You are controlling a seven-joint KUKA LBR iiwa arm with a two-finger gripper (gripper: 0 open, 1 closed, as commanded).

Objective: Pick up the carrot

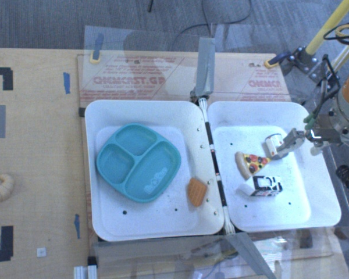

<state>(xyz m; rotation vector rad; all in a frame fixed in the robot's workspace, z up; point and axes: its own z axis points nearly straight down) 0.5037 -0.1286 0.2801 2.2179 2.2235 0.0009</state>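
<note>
Two hazards stand out: nearest, the stubby, matte orange carrot (pixel 196 192) lies hard against the left bin's (pixel 157 220) smooth right wall, so a descending grasp may strike that plastic rim or pinch only an edge. Across the divider in the right bin (pixel 314 202), the boxy black-and-white carton (pixel 265 186) and flat pizza wedge (pixel 250 163) invite a wrong pick. Farther back, the gripper (pixel 274 147) hovers beside the pizza, well apart from the carrot; whether it is open or closed cannot be told.
</note>
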